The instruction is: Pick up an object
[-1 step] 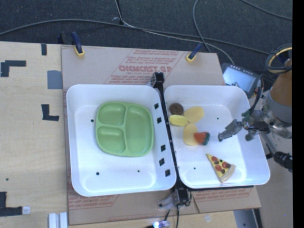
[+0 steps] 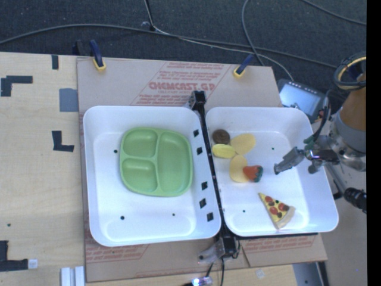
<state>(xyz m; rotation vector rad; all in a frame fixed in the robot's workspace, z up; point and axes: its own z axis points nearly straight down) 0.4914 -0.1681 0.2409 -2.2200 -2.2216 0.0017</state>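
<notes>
**Pincer over the right bin's outer side, nothing between its fingers**

My arm (image 2: 351, 121) comes in from the right, grey with the orange band above the wrist. My pincer (image 2: 300, 161) hangs above the right side of the right bin (image 2: 297, 121). One finger (image 2: 287, 161) points left toward the food pieces, the other (image 2: 314, 165) sits nearer the bin's right wall. They stand apart, so I read the pincer as spread, though the slant of the view makes the gap hard to judge. Nothing lies between the fingers.

Right bin, contents:
- Brown round piece (image 2: 221, 136), upper left, close to the divider.
- Yellow piece (image 2: 224, 152) just below it, touching or nearly touching.
- Pale yellow round piece (image 2: 243, 142) beside those two.
- Another pale yellow piece (image 2: 237, 170) lower down, with a red-and-green piece (image 2: 253, 173) lying against its right edge.
- Pizza slice (image 2: 276, 210) alone toward the lower right, well apart from the cluster, point aimed up-left.

The red-and-green piece is the nearest to my left finger, but apart from it.

Left bin (image 2: 95, 177): a green divided plate (image 2: 157, 162) flat in the middle, three compartments.

Both bins sit side by side on a cardboard sheet (image 2: 178, 82) on the wooden surface (image 2: 36, 177), held at the far edge by two clamps (image 2: 96, 57).
</notes>
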